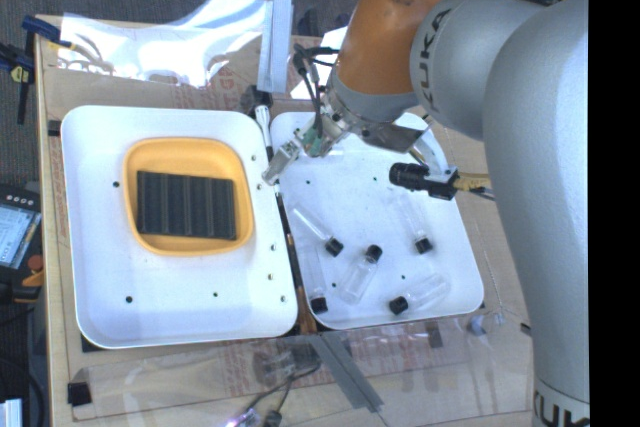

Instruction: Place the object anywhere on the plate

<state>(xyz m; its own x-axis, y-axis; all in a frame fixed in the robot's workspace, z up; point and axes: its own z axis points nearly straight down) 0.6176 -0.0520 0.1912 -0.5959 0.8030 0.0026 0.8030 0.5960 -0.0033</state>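
A yellow plate with a dark ribbed centre lies in the left bin. Several small clear vials with black caps lie in the right bin: one near its left side, one in the middle, another to the right. My gripper hangs over the right bin's upper left corner, close to the wall between the two bins. It is well above and left of the vials and just right of the plate's edge. Nothing shows in it.
A black cylinder juts from the wrist over the right bin. Crinkled clear plastic and an upright grey strip stand behind the bins. More capped vials lie along the right bin's front wall.
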